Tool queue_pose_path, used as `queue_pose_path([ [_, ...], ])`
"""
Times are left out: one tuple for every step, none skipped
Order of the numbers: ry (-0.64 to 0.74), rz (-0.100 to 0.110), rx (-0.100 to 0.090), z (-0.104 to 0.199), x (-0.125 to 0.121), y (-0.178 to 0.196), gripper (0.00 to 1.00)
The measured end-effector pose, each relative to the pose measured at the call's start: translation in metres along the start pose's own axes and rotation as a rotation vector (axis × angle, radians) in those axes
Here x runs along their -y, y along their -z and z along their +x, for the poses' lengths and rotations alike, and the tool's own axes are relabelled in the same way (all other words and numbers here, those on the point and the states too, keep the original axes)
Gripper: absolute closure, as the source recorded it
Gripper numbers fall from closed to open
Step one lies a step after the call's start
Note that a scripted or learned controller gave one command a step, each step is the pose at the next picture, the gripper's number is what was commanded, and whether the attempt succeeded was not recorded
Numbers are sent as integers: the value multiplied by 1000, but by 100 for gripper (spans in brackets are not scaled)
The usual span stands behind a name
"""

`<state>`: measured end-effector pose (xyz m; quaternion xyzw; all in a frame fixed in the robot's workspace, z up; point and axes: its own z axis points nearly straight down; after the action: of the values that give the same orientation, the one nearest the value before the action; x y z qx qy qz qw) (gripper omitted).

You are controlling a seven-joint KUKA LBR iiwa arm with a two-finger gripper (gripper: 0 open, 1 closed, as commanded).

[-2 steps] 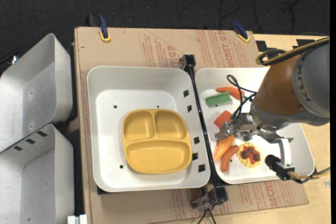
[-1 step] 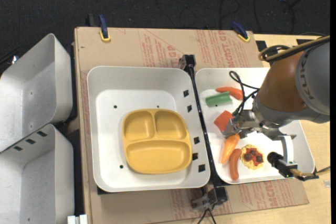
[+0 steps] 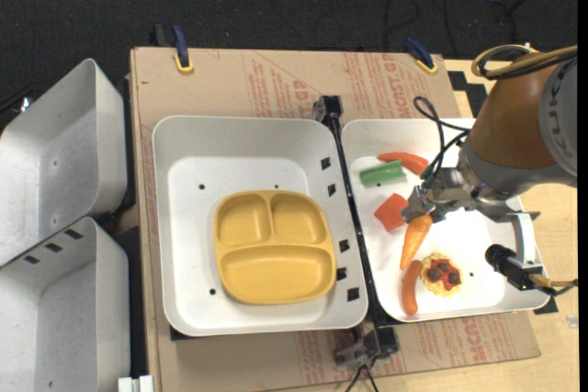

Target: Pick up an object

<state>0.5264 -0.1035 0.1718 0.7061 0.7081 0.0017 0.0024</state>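
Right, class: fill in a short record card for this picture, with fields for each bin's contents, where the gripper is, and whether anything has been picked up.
left bin: a yellow divided plate
right bin: green block, red block, carrot, red pepper, sausage, small pizza
gripper: low over the right bin, at the carrot's top end beside the red block
arm: enters from the right
picked up: nothing visibly lifted; every item seems to lie on the bin floor
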Motion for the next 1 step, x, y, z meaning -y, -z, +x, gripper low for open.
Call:
queue_pose_path([
  [0, 0, 1, -2, -10, 58, 100],
])
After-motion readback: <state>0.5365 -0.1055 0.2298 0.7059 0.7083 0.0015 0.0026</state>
